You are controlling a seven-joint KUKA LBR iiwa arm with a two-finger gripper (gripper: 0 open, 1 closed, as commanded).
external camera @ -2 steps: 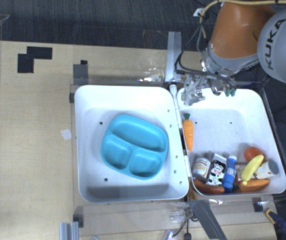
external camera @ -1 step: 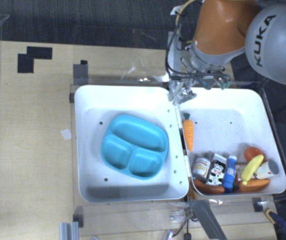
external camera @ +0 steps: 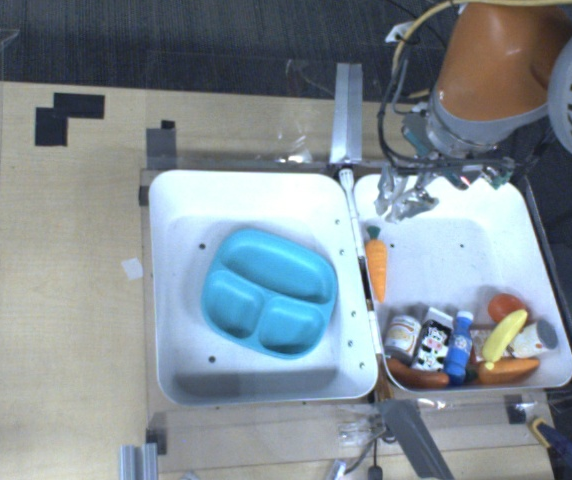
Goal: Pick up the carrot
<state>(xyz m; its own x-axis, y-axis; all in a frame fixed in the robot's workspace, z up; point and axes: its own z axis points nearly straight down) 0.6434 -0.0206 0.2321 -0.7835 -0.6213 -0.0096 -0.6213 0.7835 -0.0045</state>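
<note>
An orange carrot [external camera: 376, 265] with a small green top lies along the left wall of the right bin [external camera: 471, 243], pointing toward the front. My gripper [external camera: 402, 200] hangs above the back left part of that bin, a short way behind and to the right of the carrot's green end. Its metal fingers [external camera: 390, 204] point down with nothing between them, and how wide they stand is unclear.
A blue divided plate [external camera: 266, 291] sits in the left bin [external camera: 181, 258]. Along the right bin's front lie several items: a can [external camera: 403, 336], a small carton [external camera: 432, 343], a blue bottle [external camera: 458, 346], a banana [external camera: 504, 332], a tomato [external camera: 506, 306], and a sausage [external camera: 416, 375].
</note>
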